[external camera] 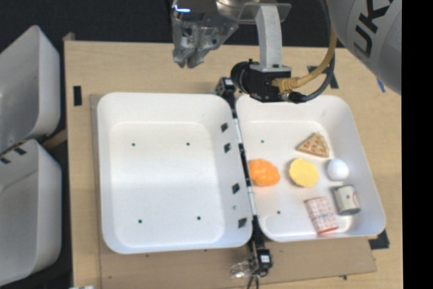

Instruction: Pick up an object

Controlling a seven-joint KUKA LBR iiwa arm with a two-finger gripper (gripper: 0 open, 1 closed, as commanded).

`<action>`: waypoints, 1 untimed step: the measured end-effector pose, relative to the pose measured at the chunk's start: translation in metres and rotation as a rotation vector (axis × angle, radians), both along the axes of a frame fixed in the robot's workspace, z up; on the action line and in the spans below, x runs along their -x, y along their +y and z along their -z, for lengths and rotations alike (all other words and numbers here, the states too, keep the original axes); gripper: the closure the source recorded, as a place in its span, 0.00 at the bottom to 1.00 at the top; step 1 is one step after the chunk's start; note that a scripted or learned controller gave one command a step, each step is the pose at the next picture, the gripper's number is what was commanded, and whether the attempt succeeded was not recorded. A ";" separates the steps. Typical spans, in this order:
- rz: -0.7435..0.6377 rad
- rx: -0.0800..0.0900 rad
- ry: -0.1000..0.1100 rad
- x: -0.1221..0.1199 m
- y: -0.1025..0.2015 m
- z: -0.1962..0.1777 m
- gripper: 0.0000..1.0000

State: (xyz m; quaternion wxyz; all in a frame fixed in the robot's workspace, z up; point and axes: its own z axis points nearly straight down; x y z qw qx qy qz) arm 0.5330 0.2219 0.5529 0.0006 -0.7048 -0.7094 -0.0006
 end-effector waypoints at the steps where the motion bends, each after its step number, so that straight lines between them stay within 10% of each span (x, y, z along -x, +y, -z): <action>1: 0.008 0.004 -0.002 -0.078 -0.002 0.003 1.00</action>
